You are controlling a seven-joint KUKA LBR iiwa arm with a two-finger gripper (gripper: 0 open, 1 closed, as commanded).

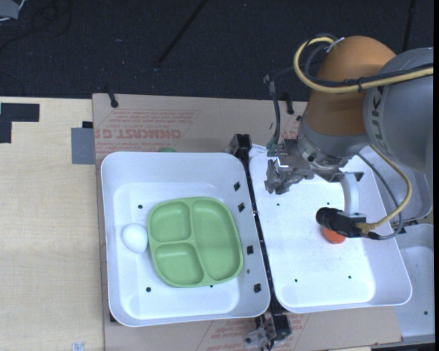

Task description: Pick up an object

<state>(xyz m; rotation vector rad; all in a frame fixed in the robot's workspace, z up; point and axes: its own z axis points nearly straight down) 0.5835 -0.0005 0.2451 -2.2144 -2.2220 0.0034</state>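
Tool (277,183) near orange object (334,236), not touching.

Upside-down red print on the cardboard (205,121) reads roughly "CHEMCAST".

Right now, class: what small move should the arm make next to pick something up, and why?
Probably shift the hand toward the orange object, the nearest thing in the right bin; the hand sits over bare floor at that bin's upper left.

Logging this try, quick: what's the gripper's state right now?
Gripper: cannot be told whether open or closed; it hangs over the right bin.
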